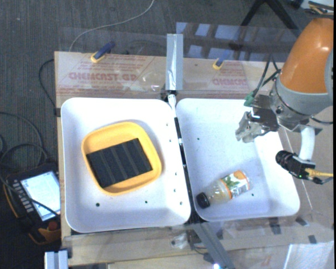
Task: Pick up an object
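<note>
Two white bins are sitting side by side on my bench, and I am seeing the gripper hovering with nothing between its parted fingers over the right bin, well apart from the bottle lying near that bin's front wall.

Dish in left bin; bottle in right bin.
</note>
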`<action>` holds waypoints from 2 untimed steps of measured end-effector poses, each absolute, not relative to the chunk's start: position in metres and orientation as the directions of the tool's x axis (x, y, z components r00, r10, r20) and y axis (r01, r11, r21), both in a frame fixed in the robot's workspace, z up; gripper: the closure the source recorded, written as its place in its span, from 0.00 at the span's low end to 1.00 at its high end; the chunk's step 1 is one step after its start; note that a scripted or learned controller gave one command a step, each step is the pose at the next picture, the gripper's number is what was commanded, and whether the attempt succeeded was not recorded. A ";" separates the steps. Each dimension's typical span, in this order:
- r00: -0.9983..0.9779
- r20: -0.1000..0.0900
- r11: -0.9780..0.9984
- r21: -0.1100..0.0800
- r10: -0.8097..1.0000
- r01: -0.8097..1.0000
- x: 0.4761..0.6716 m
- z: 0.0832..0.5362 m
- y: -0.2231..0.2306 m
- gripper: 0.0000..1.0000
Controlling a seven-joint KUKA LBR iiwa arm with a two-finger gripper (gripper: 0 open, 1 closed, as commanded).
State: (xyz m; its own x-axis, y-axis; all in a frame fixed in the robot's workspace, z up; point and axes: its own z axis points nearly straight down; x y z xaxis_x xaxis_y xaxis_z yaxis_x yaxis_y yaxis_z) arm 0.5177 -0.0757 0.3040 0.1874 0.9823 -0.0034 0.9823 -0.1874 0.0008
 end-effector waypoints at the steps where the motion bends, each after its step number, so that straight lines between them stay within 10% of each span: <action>1: 0.188 -0.003 -0.188 0.000 0.982 0.982 0.518 0.304 -0.076 0.00; 2: 0.163 -0.001 -0.163 -0.004 0.987 0.987 0.501 0.164 -0.102 0.00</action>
State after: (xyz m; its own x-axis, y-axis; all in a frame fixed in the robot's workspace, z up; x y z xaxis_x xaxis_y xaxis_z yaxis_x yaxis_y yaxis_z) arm 0.5012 -0.1017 0.1644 0.1633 0.9866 -0.0013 0.9866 -0.1633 -0.0037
